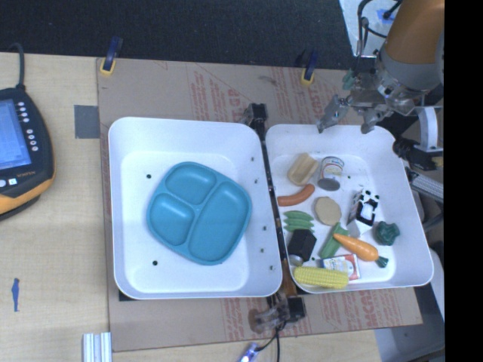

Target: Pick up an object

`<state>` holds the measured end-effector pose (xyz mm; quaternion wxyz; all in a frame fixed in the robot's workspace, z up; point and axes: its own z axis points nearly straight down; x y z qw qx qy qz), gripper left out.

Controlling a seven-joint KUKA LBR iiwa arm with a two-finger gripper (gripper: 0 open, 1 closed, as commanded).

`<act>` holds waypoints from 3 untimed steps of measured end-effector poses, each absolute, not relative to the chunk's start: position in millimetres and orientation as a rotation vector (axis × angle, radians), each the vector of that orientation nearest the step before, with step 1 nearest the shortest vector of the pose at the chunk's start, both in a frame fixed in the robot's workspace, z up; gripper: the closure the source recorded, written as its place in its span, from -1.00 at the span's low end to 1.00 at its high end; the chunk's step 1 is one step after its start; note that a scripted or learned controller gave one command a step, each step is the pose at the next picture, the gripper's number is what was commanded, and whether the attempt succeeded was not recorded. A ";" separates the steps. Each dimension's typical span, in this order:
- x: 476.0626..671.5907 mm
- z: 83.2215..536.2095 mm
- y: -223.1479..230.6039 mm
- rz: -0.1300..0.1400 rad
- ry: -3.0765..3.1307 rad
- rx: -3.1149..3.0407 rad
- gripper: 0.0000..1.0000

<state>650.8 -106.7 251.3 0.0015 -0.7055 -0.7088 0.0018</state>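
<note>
My gripper [349, 122] hangs above the far rim of the right bin [407, 202], fingers spread open and nothing between them. Below it in that bin lie a bread piece [302, 169], a small tin can [330, 170], a sausage [295, 195], a tan cookie [327, 210], a green pea pod [298, 219], a black block [302, 243], a carrot [356, 246], a corn cob [321, 277], a black-and-white cow figure [367, 207] and a green broccoli piece [387, 233].
The left bin [128, 225] holds a blue divided plate [199, 212]. A black clip [258, 115] sits at the far end of the seam between the bins. A teach pendant [19, 153] lies at the bench's left edge.
</note>
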 end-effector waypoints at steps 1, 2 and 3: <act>616.7 118.6 -118.4 0.009 -2.223 -2.214 -1.00; 656.4 92.2 -110.0 0.005 -2.227 -2.214 -1.00; 656.5 170.0 -158.4 0.002 -2.224 -2.218 -1.00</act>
